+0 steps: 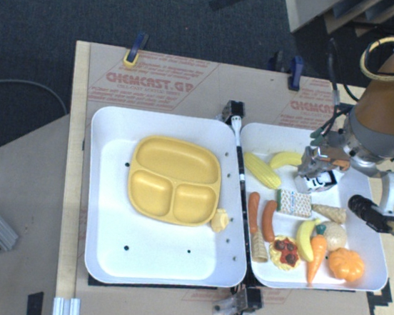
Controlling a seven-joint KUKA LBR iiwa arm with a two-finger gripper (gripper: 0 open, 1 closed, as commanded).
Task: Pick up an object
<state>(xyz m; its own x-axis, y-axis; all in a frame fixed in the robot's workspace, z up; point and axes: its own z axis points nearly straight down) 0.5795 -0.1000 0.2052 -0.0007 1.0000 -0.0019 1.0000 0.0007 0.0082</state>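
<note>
Toy food sitting in the right bin under the gripper

Toy food (295, 234) is lying crowded in the right bin (376, 274): corn (262, 170), sausages (269, 219), a carrot (316, 257). The gripper (315, 173) is hovering over the bin's upper part, near a banana (287, 159); I cannot tell how its jaws are standing. A yellow divided plate (174, 180) is resting in the left bin (100, 234).

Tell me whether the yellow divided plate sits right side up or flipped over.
Right side up. The yellow divided plate lies flat in the left bin, its three hollow compartments facing the camera.
</note>
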